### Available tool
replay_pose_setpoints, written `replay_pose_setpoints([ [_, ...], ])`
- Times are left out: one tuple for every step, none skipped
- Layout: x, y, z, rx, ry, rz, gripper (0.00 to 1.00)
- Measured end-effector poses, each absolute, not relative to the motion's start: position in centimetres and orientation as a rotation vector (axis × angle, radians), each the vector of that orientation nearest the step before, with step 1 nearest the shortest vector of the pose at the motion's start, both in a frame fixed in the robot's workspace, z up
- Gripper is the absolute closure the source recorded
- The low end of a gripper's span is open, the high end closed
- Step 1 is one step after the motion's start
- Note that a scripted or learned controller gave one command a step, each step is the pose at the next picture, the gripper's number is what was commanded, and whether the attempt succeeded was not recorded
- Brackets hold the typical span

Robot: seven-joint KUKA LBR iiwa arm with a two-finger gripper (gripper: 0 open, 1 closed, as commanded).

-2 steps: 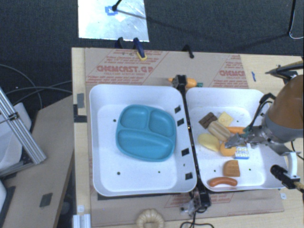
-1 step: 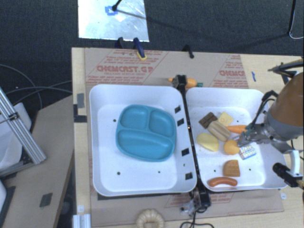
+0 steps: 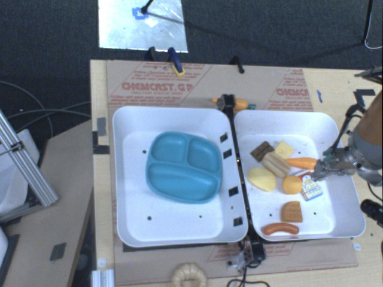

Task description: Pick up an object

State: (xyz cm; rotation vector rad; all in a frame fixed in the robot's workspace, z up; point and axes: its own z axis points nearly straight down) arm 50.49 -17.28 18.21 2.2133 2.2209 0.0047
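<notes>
Dark carpet around wooden counter | toy food in right bin | pincer low beside patterned packet and orange ball; finger state cannot tell | advice: centre over one piece, descend straight, avoid nudging the carrot.
</notes>
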Motion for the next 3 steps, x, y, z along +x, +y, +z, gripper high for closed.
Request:
replay_pose_setpoints([
  [50.7,-17.3,22.7,2.212,2.222,0.005,1.0],
  [53.9,-13.1,23.4,2.209,2.23,0.006,1.0],
  [57.8,-9.7,22.1,2.209,2.229,0.005,1.0],
])
